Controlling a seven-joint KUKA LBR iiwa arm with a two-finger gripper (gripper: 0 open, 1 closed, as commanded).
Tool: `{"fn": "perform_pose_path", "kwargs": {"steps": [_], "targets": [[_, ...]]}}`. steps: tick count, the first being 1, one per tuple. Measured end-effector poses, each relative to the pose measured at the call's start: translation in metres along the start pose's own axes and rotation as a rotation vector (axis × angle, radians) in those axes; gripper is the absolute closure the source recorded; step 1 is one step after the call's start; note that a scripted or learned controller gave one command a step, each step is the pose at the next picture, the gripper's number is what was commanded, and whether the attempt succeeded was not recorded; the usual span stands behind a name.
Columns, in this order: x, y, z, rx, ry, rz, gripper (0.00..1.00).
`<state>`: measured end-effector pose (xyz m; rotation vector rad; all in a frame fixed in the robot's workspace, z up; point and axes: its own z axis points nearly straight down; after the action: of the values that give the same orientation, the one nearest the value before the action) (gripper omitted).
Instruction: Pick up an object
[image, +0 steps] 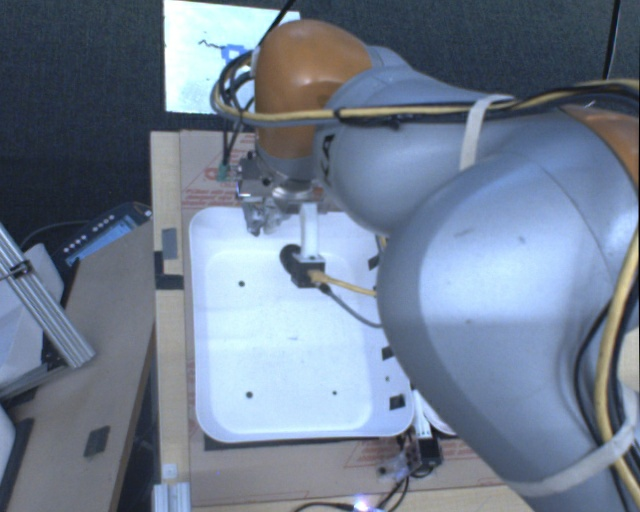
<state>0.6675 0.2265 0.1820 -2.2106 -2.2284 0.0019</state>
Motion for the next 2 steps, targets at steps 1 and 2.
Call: {"fn": "perform_pose_path", "kwargs": {"steps": [1, 2], "targets": [[0.008, 0.002, -0.027, -0.006, 0.001, 0.002, 1.0], [0.008, 0.001, -0.046, -0.006, 0.0, 0.002, 1.0]]}}
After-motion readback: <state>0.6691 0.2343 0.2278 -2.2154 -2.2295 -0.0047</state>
